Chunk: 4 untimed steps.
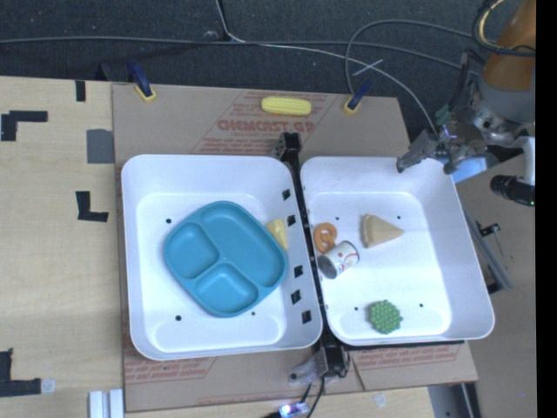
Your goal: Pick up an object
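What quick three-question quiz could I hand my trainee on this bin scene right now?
1. True or false: the blue tray lies in the left bin.
2. Which lies nearest the right bin's front edge? A) orange ring B) green bumpy ball C) tan wedge
3. Fill in: the yellow piece outside both bins rests on the ____.

Key: 1 true. 2 B. 3 cardboard sheet, behind the bins. The gripper hovers at the right bin's far right corner, with nothing visibly between its fingers.
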Each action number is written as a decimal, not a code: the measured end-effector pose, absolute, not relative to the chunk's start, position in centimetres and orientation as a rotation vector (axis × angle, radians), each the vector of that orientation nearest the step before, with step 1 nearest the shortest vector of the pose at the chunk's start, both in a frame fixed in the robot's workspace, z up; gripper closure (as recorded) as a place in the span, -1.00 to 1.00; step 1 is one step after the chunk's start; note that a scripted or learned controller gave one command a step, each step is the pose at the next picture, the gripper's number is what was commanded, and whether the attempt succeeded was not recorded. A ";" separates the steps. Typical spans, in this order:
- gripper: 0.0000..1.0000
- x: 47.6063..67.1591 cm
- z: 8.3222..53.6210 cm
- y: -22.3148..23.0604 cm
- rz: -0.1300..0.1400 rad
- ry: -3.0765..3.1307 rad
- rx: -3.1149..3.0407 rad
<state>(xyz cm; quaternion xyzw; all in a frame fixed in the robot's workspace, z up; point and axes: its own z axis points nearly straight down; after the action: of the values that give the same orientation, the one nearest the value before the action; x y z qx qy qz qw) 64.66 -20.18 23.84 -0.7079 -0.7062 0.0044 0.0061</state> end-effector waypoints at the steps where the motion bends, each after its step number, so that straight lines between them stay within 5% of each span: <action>1: -1.00 64.9 24.8 -20.1 0.002 -2.223 -2.219; 4: -1.00 65.3 10.1 -20.4 0.006 -2.223 -2.218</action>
<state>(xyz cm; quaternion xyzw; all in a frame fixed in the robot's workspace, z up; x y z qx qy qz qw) 65.28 -20.42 10.07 -0.7064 -0.7078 0.0018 0.0007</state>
